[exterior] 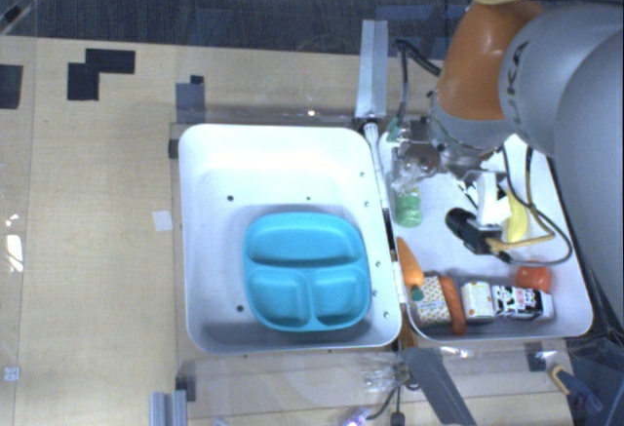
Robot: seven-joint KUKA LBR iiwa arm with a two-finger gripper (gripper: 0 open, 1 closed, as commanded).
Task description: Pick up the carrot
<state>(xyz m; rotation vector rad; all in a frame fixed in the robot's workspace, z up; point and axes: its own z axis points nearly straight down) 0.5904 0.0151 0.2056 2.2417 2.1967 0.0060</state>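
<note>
The grey robot arm with an orange band is the largest thing and fills the upper right of the frame. Next come the two shallow white plastic bins, the left bin in the middle of the frame and the right bin at the lower right. One light blue divided plastic plate lies in the left bin. The two-finger gripper hangs over the upper left corner of the right bin, just above a small green translucent object. Whether the claw is open or closed I cannot tell from this view. The small orange tapered carrot lies in the right bin against its left wall, below the green object and apart from the gripper. I judge the task is at its beginning: the carrot is not yet grasped, and the approach, the grip and the lift are all left. In the same bin I count one yellow banana-like piece, one red rounded piece, one black-and-white patterned box, one small pale carton and one orange-red stick, which I cannot identify.
</note>
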